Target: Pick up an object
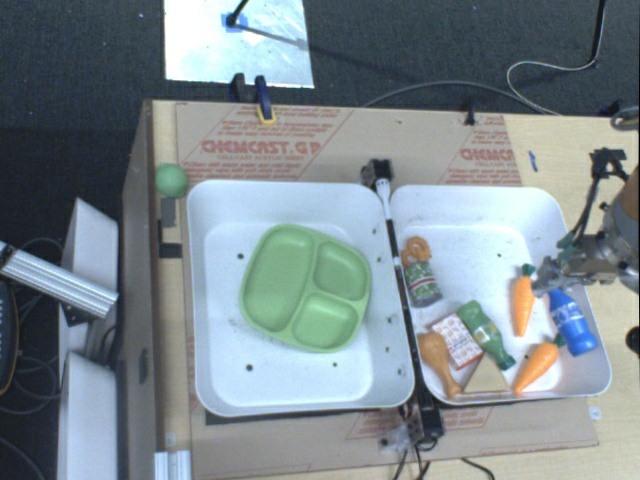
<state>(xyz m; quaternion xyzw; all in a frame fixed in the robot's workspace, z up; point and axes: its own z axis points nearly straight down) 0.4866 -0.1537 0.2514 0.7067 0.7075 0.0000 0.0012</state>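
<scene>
The right bin [470, 218] holds several toy foods. An orange carrot [522, 305] stands near the right wall, and a second carrot [536, 364] lies lower down. A blue bottle [572, 324] lies between them at the right wall. A green bottle [486, 334], a small printed box [457, 340], a chicken drumstick [437, 357], a small can [423, 282] and a brown pretzel-like piece [416, 249] fill the bin's left and middle. My gripper [553, 271] hangs at the bin's right edge, just above the blue bottle and right of the upper carrot. Nothing is visibly held.
The left bin [215, 368] holds a green divided plate [305, 286]. A green ball [171, 178] rests on the bench at the bin's far left corner. Cables run along the divider [392, 258] between the bins. The far half of the right bin is bare.
</scene>
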